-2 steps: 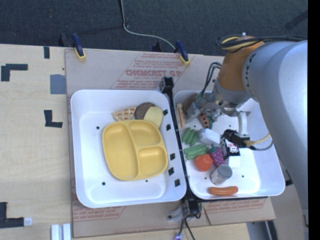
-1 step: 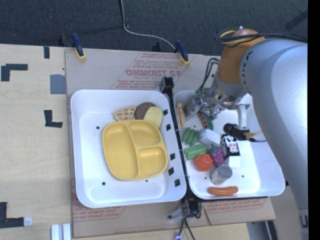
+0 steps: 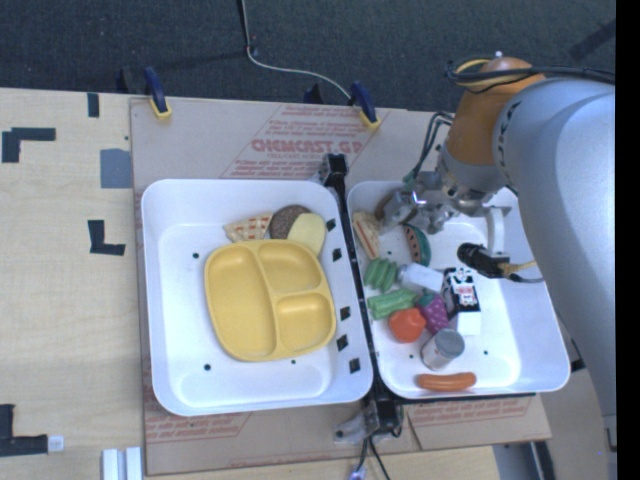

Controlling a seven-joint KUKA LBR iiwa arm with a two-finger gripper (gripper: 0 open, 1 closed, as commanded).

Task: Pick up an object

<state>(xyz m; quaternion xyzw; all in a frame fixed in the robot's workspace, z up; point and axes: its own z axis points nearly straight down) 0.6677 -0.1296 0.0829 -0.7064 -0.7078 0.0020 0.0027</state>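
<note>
Camera view has the claw [image 3: 415,206] low over the right bin's [image 3: 535,363] far end; whether it is open or closed I cannot tell; the nearest object, a green-rimmed slice [image 3: 418,243], lies just nearward of it, long axis running far-to-near.

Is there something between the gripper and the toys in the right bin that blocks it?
Nothing visible blocks it. The gripper is low over the back of the right bin, beside the watermelon slice, with the other toys lying toward the front.

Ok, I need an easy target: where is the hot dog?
The hot dog lies in the right bin, by its near edge, just below the grey can.
</note>
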